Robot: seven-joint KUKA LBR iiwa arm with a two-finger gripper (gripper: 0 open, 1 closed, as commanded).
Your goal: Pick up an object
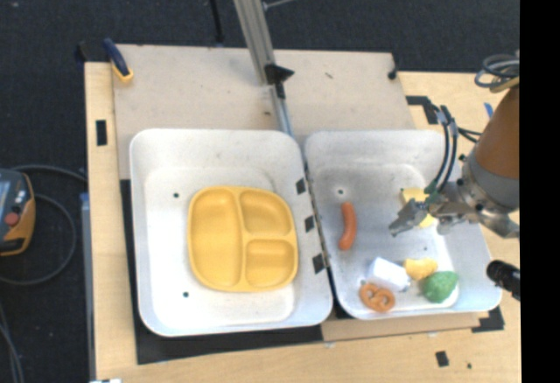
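Camera view: gripper over a small yellow object (partly hidden), finger state impossible to tell.

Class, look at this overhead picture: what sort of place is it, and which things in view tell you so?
Most likely a robotics lab test bench: a robot arm reaches over two white bins, toy food such as a sausage lies in one, and a calibration-style checkered post stands behind.

a yellow divided plate lies in the left bin. in the right bin the gripper hangs near a sausage, with a pretzel, white piece and green piece nearby.
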